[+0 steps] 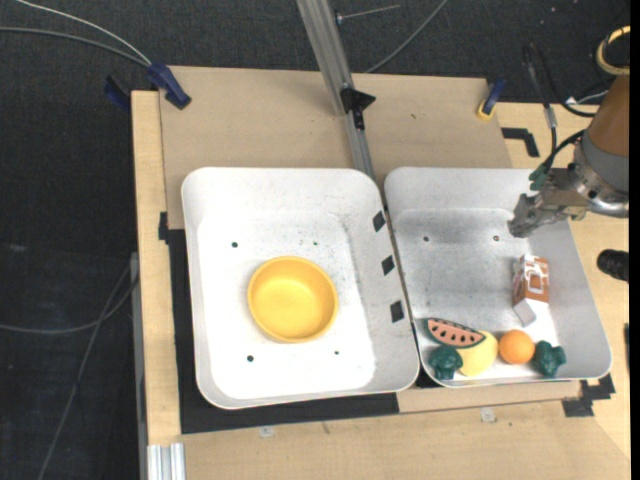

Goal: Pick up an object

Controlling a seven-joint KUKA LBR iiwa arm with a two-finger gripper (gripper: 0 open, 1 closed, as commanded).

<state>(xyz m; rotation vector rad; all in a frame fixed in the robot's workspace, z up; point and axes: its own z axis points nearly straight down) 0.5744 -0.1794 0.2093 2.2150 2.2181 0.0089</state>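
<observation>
The tool [524,218] hangs over the far right part of the right bin [450,193], at the end of the grey arm [605,173] that enters from the right. Whether the tool is wide or narrow cannot be told; nothing is seen held in it.

All candidate objects lie in the right bin, grouped toward its near edge, which suggests they have collected there. Taking the tool as the landmark:

- The brown packet [531,280] lies nearest, just below the tool toward the near edge, with a small grey block [524,314] just past its near end.
- The orange ball [516,348] lies beyond the packet, close to the near wall.
- The green piece [548,358] sits against the near right corner, just beside the ball.
- The yellow fruit [478,353], the watermelon slice [457,332] and a second green piece [446,362] form a touching cluster, near and well to the left of the tool.

The left bin [215,208] holds a yellow bowl [291,298], upright, well apart from the tool.

Judgement: the task is at the approach step; no object is lifted. The packet is the most accessible target, because it stands apart from the cluster and from the walls. Objects against the near wall leave little room on one side and carry more risk of a failed grasp. Both bins rest on the surface [260,118].
</observation>
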